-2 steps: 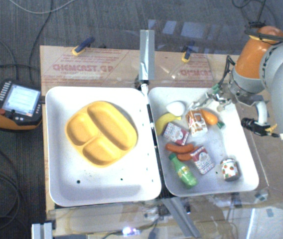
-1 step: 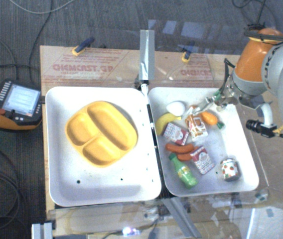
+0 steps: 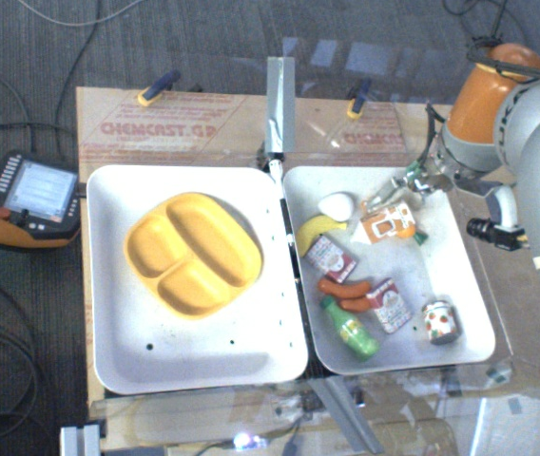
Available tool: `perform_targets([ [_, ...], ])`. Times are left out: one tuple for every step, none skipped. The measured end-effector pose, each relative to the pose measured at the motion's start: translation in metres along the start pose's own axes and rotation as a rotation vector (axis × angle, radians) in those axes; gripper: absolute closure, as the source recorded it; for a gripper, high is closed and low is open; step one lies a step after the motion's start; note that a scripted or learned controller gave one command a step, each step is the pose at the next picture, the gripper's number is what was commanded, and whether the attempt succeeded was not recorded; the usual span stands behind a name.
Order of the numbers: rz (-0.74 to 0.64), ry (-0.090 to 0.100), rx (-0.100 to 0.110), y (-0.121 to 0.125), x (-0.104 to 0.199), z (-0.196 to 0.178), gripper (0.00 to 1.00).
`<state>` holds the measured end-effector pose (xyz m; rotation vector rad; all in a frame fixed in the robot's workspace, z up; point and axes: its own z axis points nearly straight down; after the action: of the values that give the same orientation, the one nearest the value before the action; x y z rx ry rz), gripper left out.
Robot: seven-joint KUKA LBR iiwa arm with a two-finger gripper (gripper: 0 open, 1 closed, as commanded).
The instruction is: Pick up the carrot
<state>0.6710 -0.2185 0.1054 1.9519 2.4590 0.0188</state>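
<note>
While the tool [image 3: 395, 190] hangs over the right bin's [image 3: 470, 297] far side (whether open or closed, I cannot tell), the carrot [image 3: 392, 224] lies just below it, touching nothing of it, beside a white egg [image 3: 336, 205].

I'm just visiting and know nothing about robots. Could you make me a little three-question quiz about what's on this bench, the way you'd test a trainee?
1. True or false: the yellow divided tray lies in the left bin.
2. Which lies nearest the gripper? A) the green bottle B) the orange carton C) the small can
3. Fill in: the carrot lies in the ____ bin, between the red packet and the green bottle.

Key: 1 true. 2 B. 3 right.
</note>
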Motion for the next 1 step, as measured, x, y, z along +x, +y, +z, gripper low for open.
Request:
perform_targets([
  [0.335,0.011,0.005,0.0083,0.0111,0.0135,0.00],
])
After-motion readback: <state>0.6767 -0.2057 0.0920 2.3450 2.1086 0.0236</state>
